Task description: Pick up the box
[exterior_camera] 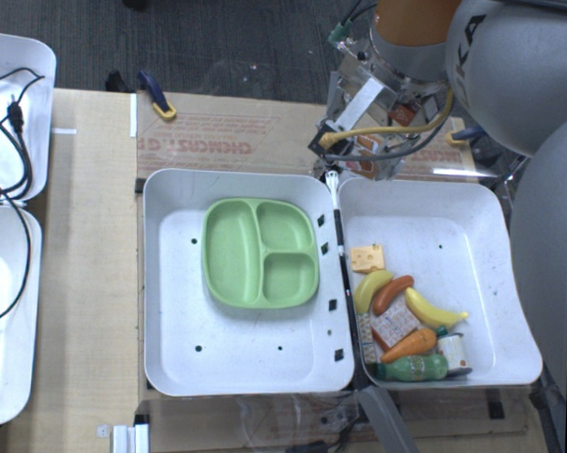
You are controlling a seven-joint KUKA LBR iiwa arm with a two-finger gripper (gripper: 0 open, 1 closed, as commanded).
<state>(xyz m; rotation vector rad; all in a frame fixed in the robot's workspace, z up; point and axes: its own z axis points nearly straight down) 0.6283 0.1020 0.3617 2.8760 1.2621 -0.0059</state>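
A small flat box (392,321) with a red and white pattern lies in the front part of the right bin (471,229). It is wedged among toy foods, with a carrot (410,346) across its front corner. My gripper (363,157) hangs over the back left rim of the right bin, well behind the box and apart from it. Yellow cable and wrist hardware cover its tip.
Around the box lie a cheese wedge (366,259), a sausage (393,291), a banana (434,311), a green bottle (413,369) and a small can (453,350). The left bin (169,263) holds a green divided plate (261,253). The right bin's back half is bare.
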